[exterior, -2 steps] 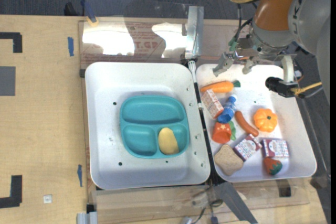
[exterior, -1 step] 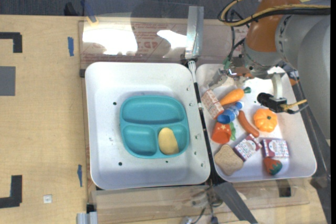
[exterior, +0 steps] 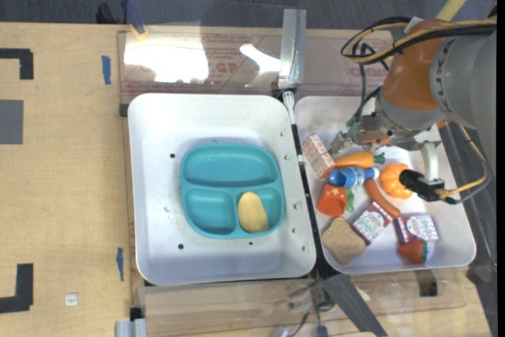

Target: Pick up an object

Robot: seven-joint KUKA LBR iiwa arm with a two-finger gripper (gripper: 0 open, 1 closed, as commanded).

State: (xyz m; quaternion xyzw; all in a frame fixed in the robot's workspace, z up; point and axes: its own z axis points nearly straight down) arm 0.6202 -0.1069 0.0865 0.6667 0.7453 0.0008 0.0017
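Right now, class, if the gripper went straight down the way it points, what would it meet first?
Probably the orange toy carrot lying in the right white bin, directly below the gripper. Depth is hard to judge from this slanted view, so the small pink-and-white carton beside it is possible.

On the counter two bins sit side by side. In the left bin lies a divided tray, with a potato in its near right compartment. The right bin holds a crowded heap: a carrot toward the back, a bread slice nearest the front, packets between. My arm reaches over its far right.
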